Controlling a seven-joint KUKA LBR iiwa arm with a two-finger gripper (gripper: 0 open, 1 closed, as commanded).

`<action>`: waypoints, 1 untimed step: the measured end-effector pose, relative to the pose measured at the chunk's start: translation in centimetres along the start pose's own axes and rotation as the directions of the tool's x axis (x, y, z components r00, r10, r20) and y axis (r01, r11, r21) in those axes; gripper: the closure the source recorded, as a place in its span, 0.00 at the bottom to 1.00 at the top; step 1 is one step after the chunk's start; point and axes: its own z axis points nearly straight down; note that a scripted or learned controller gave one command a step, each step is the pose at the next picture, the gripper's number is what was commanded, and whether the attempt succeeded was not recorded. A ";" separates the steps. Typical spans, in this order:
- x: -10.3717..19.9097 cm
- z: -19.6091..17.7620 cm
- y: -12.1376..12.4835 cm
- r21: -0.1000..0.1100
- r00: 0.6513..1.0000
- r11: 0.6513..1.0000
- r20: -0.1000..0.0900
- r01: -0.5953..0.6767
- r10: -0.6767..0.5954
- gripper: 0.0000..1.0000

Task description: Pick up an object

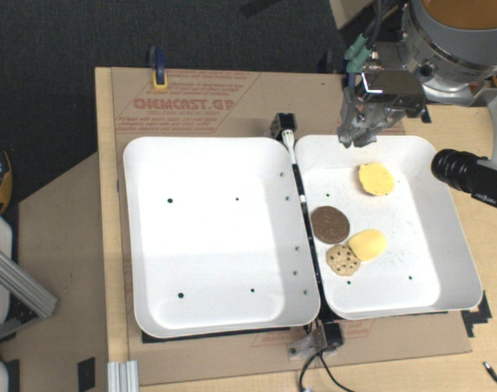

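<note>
Camera view: gripper (356, 137) hangs over the right bin's (445, 292) far edge — can't tell how its jaws stand, nothing visibly held. Yellow disc (376, 179) sits just below it. Brown disc (330, 224), cookie (342, 260), yellow lump (368, 243) cluster near the divider — touching.

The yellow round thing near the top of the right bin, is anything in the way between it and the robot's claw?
Nothing visible is. The gripper hangs over the right bin's far edge, and only bare white floor lies between it and the yellow round piece. The other pieces sit nearer the camera.
</note>
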 end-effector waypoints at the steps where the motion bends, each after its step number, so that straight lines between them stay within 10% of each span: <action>1: -0.2 20.5 2.3 0.011 1.000 1.000 0.005 -0.014 0.014 1.00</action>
